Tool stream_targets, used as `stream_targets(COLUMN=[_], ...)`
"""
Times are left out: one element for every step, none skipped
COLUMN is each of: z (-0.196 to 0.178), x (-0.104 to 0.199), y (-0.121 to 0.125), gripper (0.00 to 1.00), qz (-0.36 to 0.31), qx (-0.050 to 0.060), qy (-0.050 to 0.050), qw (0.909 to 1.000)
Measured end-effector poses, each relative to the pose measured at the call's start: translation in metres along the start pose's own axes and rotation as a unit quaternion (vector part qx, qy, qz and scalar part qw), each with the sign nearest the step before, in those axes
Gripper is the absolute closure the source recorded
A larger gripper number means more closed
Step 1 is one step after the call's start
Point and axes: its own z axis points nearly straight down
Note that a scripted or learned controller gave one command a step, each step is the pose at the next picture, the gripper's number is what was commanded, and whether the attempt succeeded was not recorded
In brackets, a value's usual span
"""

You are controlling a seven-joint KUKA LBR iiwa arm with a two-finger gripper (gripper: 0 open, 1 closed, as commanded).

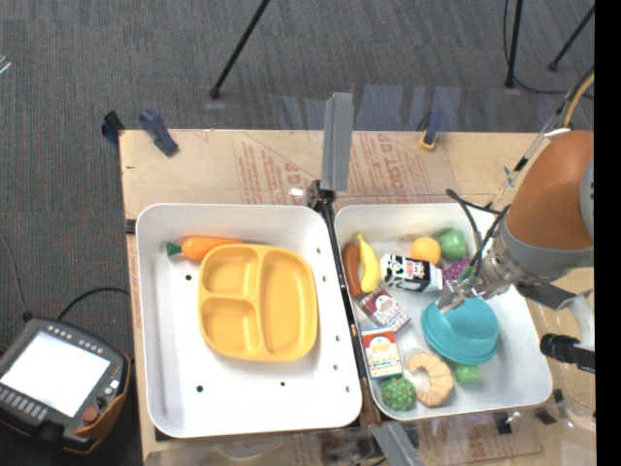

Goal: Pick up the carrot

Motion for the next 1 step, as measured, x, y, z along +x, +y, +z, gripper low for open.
stream_targets(z=[0.0026], x=[-0.0140], y=[0.0042], gripper=[1.00], qz=[0.120], qx=[0.000], qy=[0.000], qw=[0.9928])
